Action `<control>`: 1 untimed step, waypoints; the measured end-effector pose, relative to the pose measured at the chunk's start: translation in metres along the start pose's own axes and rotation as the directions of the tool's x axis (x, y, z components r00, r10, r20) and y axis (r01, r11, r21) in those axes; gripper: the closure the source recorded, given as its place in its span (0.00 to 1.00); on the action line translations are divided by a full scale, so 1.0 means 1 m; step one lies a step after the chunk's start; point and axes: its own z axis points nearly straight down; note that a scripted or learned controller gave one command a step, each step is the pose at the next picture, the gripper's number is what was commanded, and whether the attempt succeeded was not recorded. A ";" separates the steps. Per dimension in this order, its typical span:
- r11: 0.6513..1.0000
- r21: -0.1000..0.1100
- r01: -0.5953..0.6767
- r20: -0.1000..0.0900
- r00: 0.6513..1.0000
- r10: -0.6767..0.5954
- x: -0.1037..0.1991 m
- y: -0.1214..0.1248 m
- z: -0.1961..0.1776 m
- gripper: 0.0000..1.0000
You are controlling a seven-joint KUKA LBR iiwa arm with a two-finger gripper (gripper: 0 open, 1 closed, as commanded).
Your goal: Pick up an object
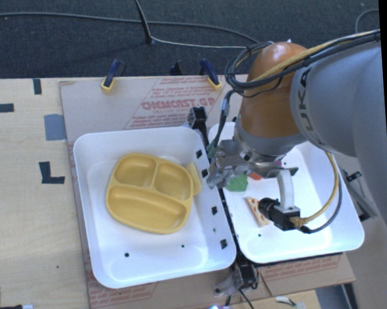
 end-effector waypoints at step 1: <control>1.000 -0.001 -0.001 0.000 1.000 0.001 0.043 -0.015 0.000 1.00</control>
